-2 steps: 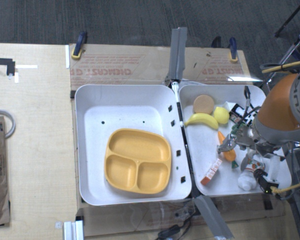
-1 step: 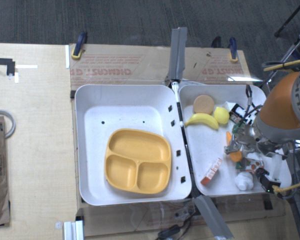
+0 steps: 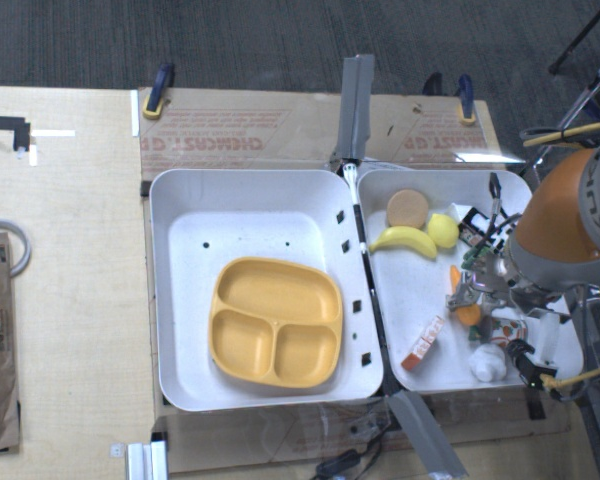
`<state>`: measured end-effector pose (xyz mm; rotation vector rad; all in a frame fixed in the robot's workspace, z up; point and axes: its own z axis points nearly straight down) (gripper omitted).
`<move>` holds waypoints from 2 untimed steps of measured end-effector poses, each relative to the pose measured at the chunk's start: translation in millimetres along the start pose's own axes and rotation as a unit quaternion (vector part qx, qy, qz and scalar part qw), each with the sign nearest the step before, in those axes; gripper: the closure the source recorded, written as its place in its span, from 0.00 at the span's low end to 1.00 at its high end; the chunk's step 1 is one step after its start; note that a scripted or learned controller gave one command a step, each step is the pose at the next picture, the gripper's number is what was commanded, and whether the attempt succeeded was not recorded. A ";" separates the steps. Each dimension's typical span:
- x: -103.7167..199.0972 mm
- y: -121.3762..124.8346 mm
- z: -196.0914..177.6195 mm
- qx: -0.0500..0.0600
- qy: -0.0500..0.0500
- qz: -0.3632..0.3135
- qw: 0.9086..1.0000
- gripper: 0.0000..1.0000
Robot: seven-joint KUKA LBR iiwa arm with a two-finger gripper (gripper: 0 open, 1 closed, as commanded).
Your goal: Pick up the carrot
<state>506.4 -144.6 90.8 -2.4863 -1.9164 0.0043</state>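
Gripper [image 3: 472,290] sits over the carrot [image 3: 467,315] in the right bin [image 3: 400,383], finger state unclear; centre on it, clear of the banana [image 3: 404,240].

Two white bins are sitting side by side. The left bin [image 3: 170,268] is holding a yellow divided plate [image 3: 276,321]. In the right bin [image 3: 390,368], a banana [image 3: 404,239], a lemon [image 3: 442,230] and a tan round disc [image 3: 408,208] are lying at the far end, with a small red-and-white packet [image 3: 421,343] nearer. The gripper [image 3: 467,290] is reaching in from the right, hanging right over the orange carrot [image 3: 467,315].
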 end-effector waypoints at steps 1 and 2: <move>-10.6 34.5 -25.7 -0.001 0.000 0.075 0.997 1.00; 20.2 93.8 -97.5 -0.001 -0.001 0.086 0.996 1.00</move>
